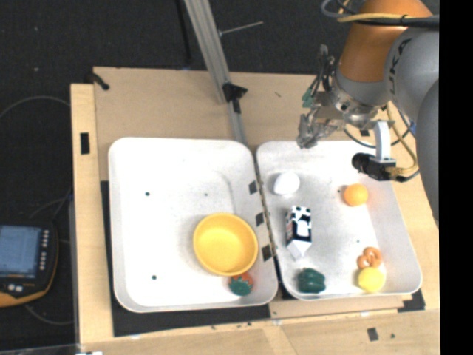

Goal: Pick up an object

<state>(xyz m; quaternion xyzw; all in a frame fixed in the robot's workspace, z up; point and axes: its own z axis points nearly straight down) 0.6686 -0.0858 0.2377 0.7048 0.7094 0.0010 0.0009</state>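
The arm (414, 46) was grey, with a glossy orange band above the wrist. Thin cables looped around it. The gripper (309, 135) looked dark and metallic.

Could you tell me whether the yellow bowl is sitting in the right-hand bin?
No, the yellow bowl sits in the left bin, near its front right corner, beside the divide with the right bin.
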